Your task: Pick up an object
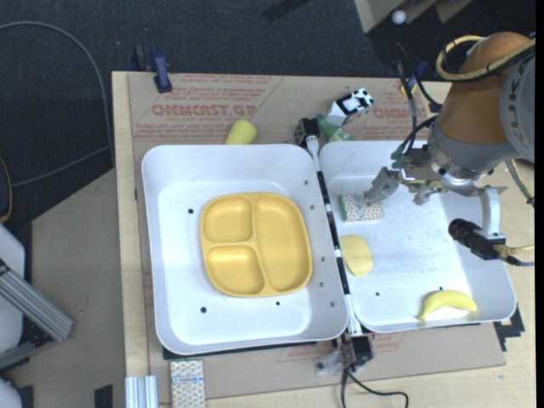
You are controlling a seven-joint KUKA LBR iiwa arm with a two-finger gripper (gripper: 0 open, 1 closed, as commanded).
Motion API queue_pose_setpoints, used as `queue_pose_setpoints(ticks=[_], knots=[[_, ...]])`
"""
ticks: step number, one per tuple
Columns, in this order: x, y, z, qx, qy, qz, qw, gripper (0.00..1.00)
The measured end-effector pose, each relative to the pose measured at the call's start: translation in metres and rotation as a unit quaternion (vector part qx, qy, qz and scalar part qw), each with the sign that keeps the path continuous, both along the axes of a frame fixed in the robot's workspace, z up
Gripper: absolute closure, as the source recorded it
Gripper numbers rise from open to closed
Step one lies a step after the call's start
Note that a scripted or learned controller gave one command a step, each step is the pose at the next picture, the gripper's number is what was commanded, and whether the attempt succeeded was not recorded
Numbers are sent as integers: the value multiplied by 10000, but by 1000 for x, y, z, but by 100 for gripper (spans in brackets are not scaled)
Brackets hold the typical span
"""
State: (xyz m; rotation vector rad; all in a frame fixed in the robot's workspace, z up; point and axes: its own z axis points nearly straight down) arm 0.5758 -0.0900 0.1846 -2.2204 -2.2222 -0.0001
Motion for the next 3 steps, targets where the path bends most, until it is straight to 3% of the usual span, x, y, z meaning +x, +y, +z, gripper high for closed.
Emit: queue_pose_setpoints(ticks=[1, 2, 3], knots=[[23, -57, -91, -11, -17, -9, 10000, 0], [-27, -128, -100, 28, 13, 8, 10000, 0], [-69, -2, -100, 3, 7, -1, 10000, 0]])
